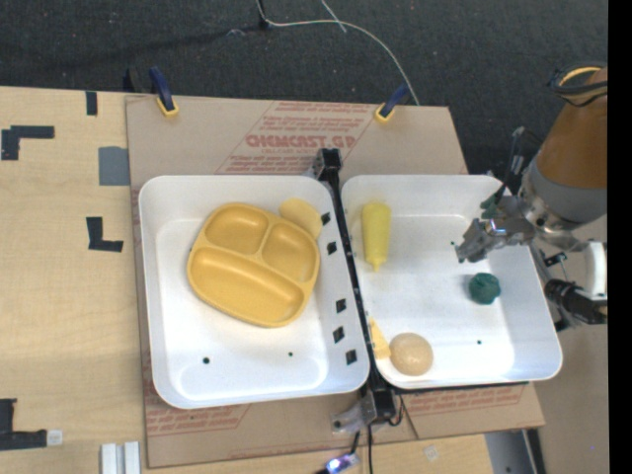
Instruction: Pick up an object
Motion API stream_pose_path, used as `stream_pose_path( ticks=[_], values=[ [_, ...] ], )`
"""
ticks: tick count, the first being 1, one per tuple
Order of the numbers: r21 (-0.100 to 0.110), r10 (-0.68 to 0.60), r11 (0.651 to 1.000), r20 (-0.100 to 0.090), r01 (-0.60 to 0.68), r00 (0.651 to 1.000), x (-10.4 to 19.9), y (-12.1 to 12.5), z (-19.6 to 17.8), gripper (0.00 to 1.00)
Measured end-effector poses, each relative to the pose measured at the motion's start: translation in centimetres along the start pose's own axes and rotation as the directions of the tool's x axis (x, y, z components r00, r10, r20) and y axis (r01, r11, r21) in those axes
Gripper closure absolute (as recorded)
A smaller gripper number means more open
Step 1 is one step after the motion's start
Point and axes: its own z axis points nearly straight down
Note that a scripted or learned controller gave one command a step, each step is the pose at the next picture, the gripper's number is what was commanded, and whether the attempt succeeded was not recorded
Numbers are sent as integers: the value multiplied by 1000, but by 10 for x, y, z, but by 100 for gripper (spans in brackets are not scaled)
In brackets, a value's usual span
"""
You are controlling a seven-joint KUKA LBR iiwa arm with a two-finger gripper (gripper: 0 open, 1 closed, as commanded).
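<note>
The arm reaches in from the right, most of its body cut off by the frame edge, so just the orange band and grey wrist show. Its tool point(474, 245) hangs over the right bin point(444, 191), near that bin's far right side; the fingertips blur together, so I cannot tell how the tool stands, and nothing shows between them.

In the right bin, a small dark green ball point(484, 287) lies just below and right of the tool, apart from it. A yellow bottle-shaped object point(375, 232) lies lengthwise near the divider, and a tan round object point(411, 354) sits at the near edge.

In the left bin point(168, 363), a yellow divided plate point(255, 263) lies tilted, partly hiding a pale yellow round piece point(300, 211) behind its far corner. Both bins rest on a cardboard sheet point(296, 136) clamped to the tabletop point(59, 294).
</note>
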Motion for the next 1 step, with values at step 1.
stream_pose_path(
  ticks=[1],
  values=[
    [1, 0, 1000, 0, 0, 1000, 0, 2, -42, 100]
  ],
)
